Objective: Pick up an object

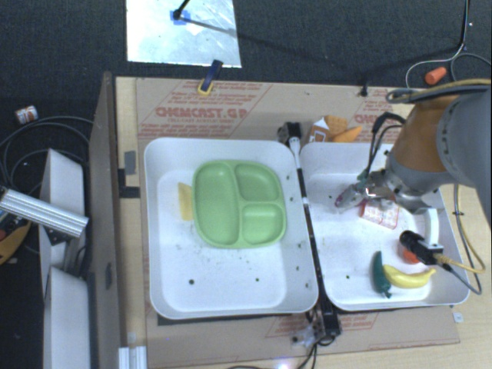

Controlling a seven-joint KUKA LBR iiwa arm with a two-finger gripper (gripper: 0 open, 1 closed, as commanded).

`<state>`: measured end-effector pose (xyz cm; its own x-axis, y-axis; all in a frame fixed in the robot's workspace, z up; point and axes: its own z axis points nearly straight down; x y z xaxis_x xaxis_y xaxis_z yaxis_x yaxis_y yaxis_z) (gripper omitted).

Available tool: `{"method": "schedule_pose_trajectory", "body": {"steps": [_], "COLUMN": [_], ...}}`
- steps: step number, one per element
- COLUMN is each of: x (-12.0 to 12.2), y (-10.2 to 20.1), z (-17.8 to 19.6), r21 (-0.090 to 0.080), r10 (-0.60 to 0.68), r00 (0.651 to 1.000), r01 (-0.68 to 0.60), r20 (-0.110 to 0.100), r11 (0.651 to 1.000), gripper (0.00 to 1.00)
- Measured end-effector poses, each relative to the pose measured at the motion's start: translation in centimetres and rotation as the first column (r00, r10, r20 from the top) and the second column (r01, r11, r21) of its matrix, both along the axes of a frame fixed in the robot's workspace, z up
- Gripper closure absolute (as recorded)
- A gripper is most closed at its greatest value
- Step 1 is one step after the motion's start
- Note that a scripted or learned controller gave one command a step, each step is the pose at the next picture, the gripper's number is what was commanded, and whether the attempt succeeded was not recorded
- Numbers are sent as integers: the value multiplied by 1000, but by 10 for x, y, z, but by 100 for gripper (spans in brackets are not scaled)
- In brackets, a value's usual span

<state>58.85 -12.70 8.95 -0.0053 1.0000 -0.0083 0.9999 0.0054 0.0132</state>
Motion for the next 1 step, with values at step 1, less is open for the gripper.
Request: {"method": "schedule_pose_trajectory", "body": {"steps": [1], "x": [0], "y": [-1], "z": [1], "r21": [2], "r10": [-3], "r00": [1000], "r01": [3], "r20": [1], "r11": [1000], "gripper": [0]}}
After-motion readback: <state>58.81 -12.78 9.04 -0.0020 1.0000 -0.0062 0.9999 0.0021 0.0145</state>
